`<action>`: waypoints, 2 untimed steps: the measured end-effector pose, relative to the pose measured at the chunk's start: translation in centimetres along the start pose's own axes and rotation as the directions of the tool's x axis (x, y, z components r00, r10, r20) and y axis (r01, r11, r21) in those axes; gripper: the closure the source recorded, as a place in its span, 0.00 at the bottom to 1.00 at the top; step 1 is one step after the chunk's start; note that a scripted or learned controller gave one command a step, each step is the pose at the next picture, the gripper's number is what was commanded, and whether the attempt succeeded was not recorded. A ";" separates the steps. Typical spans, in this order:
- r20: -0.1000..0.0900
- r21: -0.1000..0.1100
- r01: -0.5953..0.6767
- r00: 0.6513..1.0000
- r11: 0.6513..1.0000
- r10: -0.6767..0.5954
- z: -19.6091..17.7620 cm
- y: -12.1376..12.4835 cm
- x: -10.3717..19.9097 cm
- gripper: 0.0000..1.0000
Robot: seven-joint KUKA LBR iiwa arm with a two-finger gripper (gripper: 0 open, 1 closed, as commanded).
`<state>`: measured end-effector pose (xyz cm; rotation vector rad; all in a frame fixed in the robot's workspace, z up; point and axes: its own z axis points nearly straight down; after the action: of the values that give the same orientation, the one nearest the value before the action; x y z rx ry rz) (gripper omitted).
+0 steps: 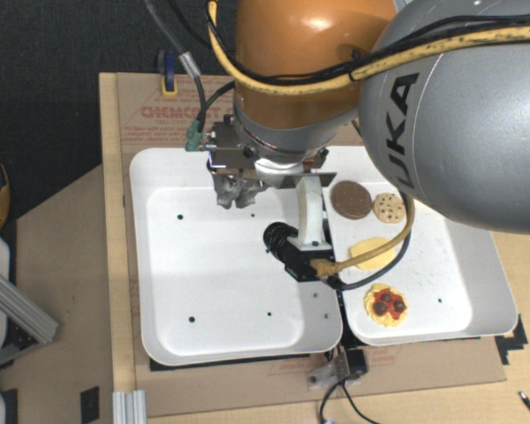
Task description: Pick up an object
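Observation:
My gripper (236,194) hangs over the far part of the left bin (172,325), near its back rim, with nothing visible between its fingers. The big orange and grey arm covers much of both bins from above. In the right bin (477,312) lie a brown round cookie (351,200), a small pale cookie with dark chips (389,208), a yellow wedge (367,251) partly under the cable, and a little yellow tart with red berries (386,305).
Both white bins sit on a cardboard sheet (115,237) on the bench. A blue and yellow clamp (169,71) stands at the cardboard's far edge. Grey metal framing (9,312) lies at the left.

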<state>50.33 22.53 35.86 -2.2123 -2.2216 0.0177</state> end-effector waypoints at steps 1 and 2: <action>-0.013 -0.033 -0.002 1.000 0.999 0.002 -16.9 0.0 -0.2 1.00; 0.003 0.001 -0.006 1.000 1.000 0.006 -3.5 1.2 -0.1 1.00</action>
<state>51.54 22.41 39.30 -2.2198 -2.2158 0.0220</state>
